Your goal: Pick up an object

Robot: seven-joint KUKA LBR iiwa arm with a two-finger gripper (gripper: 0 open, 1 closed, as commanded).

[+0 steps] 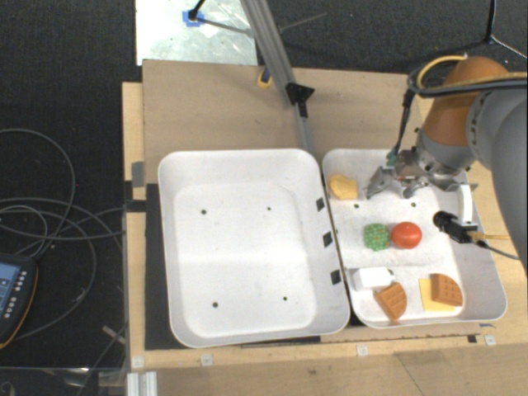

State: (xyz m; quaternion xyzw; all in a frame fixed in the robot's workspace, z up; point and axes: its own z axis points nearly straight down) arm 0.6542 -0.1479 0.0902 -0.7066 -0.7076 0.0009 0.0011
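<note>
Dark carpet surrounds the pale wooden bench (214,106), where two shallow white bins sit side by side: the large left bin (239,246) and the right bin (487,291), over whose far end the grey arm's gripper (398,181) hangs. How wide it stands, I cannot tell. Just beside it, toward the left bin, lies a small pale-yellow wedge (344,188), the nearest candidate, I'd judge. Nearer me than the gripper sit a round red ball (406,235) touching a knobbly green ball (376,237), both smooth little toys.
</note>
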